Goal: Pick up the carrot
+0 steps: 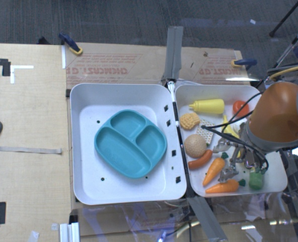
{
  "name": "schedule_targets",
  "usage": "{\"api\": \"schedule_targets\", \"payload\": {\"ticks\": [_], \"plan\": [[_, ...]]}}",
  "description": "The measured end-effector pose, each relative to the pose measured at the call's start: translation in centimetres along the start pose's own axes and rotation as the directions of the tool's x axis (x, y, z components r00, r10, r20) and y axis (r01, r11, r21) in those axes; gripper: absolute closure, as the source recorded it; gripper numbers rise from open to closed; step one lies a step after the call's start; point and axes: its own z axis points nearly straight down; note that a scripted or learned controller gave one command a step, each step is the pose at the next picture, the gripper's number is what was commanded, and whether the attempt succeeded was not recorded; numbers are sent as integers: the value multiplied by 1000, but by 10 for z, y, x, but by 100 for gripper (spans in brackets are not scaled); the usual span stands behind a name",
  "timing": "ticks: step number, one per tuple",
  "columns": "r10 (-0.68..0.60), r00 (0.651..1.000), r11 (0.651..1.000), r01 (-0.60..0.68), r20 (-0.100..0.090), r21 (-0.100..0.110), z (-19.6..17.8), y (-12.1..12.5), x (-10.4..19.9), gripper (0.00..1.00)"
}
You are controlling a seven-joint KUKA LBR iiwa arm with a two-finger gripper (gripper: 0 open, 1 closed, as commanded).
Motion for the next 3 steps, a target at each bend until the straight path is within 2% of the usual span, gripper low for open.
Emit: {"api": "schedule_targets", "payload": {"ticks": [1, 2, 3], "plan": [[202, 979, 979, -202, 12, 1, -2, 25, 8, 0], [198, 980, 980, -198, 8, 2, -11, 26, 8, 100], [590, 808, 808, -590, -12, 8, -96, 78, 18, 100]]}}
